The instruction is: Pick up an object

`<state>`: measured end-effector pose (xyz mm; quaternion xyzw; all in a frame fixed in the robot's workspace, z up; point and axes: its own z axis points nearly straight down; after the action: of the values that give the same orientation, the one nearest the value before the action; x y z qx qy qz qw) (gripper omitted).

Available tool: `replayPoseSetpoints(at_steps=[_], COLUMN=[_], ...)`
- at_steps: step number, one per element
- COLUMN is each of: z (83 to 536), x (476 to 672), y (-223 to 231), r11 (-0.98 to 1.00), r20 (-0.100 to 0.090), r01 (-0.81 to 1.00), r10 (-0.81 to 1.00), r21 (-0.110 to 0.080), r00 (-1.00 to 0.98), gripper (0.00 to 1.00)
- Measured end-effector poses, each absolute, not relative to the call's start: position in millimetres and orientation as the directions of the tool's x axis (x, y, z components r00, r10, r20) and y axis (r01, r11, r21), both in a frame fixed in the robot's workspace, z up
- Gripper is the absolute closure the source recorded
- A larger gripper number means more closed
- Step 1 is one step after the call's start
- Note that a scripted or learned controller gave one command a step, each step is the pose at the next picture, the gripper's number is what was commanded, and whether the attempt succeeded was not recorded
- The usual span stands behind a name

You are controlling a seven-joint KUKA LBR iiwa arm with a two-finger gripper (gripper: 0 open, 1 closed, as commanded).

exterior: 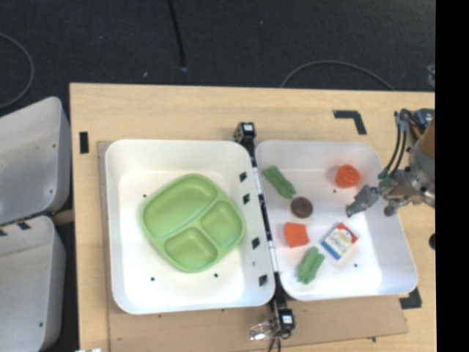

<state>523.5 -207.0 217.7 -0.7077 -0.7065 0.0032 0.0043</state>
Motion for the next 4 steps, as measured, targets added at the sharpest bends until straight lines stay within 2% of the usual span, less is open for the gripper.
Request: replayPoseSetpoints(at_steps=[1, 2, 3, 4], z=[223.6, 179.5, 125.7, 99.6], x=[526.2, 531.7, 522.5, 522.4], y=[-206.6, -205.7, -212.9, -213.7], r11=[0.001, -0.001, -0.001, -0.004], r20=[-0.001, -0.001, 0.0, -0.001], r01=[1.0, 1.0, 1.0, 1.0], r10=[1.0, 1.0, 1.0, 1.0], r21=[0.0, -0.002, -0.005, -0.001], r00=[-0.001, 0.001, 0.001, 0.004], gripper=[0.0, 0.0, 0.0, 0.0])
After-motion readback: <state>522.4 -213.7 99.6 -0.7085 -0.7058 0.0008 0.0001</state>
